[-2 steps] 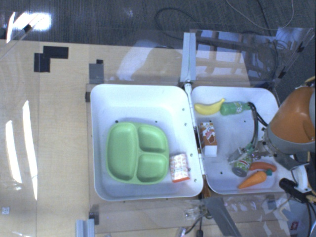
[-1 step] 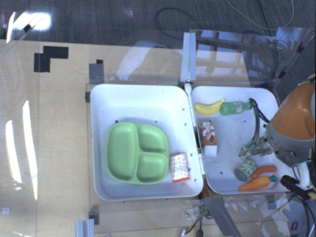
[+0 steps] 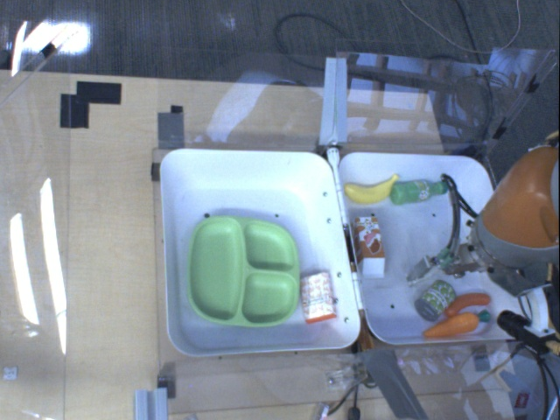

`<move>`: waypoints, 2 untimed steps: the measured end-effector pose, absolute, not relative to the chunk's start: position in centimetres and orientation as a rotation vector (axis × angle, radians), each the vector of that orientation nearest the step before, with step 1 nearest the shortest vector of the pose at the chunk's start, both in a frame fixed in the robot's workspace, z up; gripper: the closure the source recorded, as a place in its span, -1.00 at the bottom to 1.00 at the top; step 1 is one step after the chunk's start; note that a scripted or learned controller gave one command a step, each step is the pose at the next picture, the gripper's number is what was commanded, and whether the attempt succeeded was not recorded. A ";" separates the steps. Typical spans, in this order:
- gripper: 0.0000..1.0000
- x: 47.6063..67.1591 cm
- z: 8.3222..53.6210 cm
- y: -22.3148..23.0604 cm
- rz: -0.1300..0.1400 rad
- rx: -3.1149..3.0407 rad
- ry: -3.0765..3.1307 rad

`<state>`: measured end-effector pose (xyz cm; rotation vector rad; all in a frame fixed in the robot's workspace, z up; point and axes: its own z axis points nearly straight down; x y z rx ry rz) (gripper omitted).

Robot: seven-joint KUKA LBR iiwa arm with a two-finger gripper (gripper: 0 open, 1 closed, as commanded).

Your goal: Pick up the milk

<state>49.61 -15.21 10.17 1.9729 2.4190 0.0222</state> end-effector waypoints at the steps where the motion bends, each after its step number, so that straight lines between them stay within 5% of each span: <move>1: -1.00 48.9 10.5 -18.6 0.005 1.933 2.468; 2: 1.00 49.2 11.7 -18.6 0.011 1.927 2.463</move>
